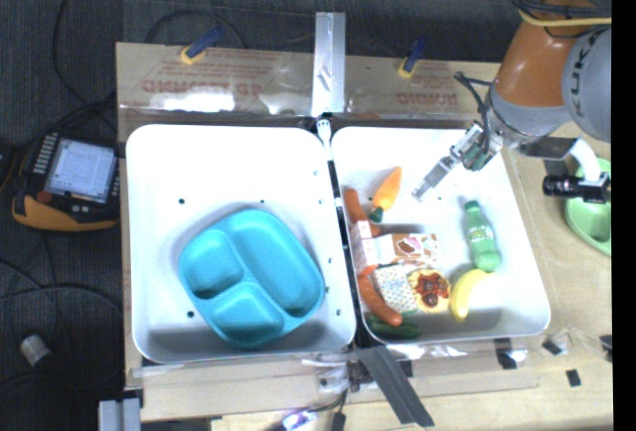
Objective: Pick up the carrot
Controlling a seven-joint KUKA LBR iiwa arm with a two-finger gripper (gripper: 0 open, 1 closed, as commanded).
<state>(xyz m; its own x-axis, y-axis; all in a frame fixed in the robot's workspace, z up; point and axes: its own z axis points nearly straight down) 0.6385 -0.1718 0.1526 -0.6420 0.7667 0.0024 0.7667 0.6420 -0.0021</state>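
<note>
Tabletop (556,250): a wooden tabletop carries two shallow white bins side by side, seen from above at a slant.
Arm (542,71): the grey KUKA arm, orange-banded above the wrist, reaches in from the right over the upper right corner of the right bin (522,220).
Left bin (159,161): holds a blue divided tray (253,275).
Right bin's contents: a green bottle (481,235), a banana (463,292) and printed food packets (402,270) lie below the carrot; a red-orange piece lies along the left wall.
Carrot (386,189): lies in the upper left part of the right bin, close to the divider between the bins, clear of the packets below it.
Carrot's axis: slanted, the fat orange end up and to the right, the green stalk end down and to the left.
End effector (429,183): poised just right of the carrot, near but not touching, holding nothing; whether the tip is spread or closed cannot be told.
Bearing: the carrot lies to the left of the end effector, so the coming move likely calls for a short shift left, then down.
</note>
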